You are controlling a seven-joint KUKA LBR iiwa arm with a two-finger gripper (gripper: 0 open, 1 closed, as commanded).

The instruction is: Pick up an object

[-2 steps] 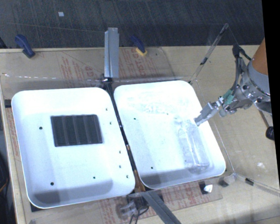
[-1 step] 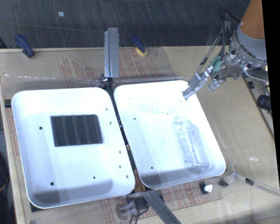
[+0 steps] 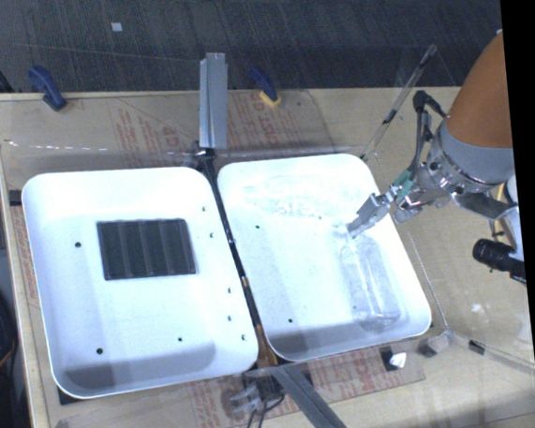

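While the end effector [image 3: 360,220], grip state unclear, is hovering over the clear plastic bottle [image 3: 368,283], we are advising a centred descent.

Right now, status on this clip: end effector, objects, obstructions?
End effector low over right bin, above clear bottle. Dark ridged block in left bin. Nothing blocking.

Two shallow white plastic bins [image 3: 57,276], one dark ribbed rectangular tray [image 3: 146,247], one clear plastic bottle [image 3: 369,288], two blue clamps [image 3: 46,87].
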